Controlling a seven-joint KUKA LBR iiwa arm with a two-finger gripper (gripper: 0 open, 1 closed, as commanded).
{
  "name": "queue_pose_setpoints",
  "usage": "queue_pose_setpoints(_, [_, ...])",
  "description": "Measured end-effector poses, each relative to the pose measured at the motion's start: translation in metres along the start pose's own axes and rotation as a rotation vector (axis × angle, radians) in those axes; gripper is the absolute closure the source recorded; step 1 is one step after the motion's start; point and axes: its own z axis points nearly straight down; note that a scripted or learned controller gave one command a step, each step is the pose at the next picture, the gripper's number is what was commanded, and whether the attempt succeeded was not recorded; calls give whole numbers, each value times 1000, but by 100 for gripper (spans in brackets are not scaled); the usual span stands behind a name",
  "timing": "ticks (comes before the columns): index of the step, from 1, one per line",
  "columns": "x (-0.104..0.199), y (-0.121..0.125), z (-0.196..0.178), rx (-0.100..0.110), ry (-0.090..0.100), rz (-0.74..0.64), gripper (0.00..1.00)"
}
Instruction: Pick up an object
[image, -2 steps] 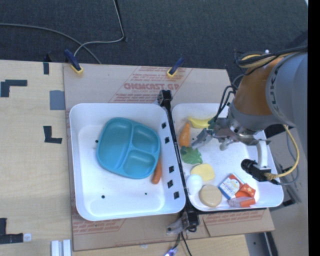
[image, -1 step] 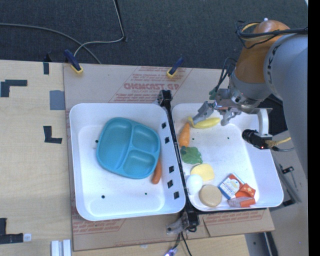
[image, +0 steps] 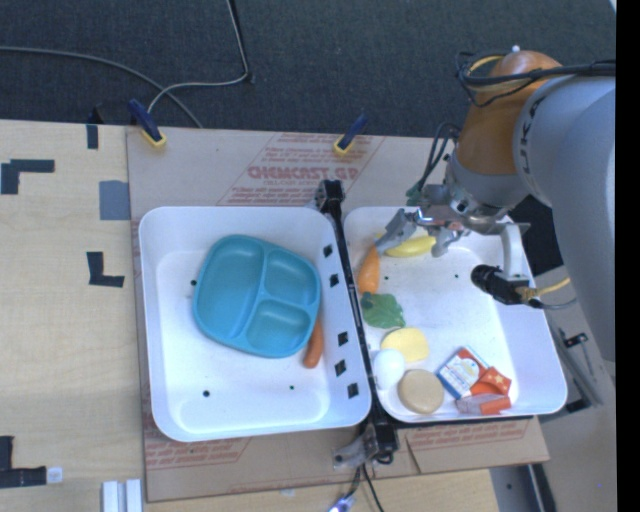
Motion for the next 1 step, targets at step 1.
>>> queue_pose_setpoints(1, [9, 44, 13, -1, 0, -1, 0])
